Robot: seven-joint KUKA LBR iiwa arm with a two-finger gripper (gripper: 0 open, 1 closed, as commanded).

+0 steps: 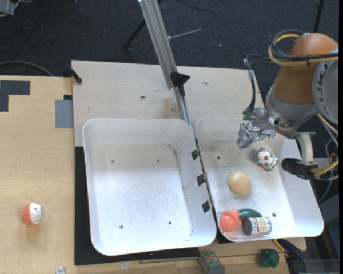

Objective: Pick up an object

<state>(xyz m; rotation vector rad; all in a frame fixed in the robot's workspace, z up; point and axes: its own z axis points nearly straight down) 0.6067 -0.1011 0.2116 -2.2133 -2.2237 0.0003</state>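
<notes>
My gripper (247,137) hangs over the back of the right bin (300,224), with its fingers pointing down and nothing visible between them. Just to its right lies a small white object with red spots (266,158). A tan round bun-like object (239,182) sits in the bin's middle, in front of the gripper. In the front corner lie a pink-orange soft object (230,220), a dark green item (251,213) and a small dark jar with a yellow label (257,226).
The left bin (103,136) stands beside the right one, split from it by a ridge with black clips (199,178). A slanted metal rail (163,44) rises behind the bins. A red-and-white toy (32,213) lies on the wooden bench at left. Green objects (268,258) sit by the front edge.
</notes>
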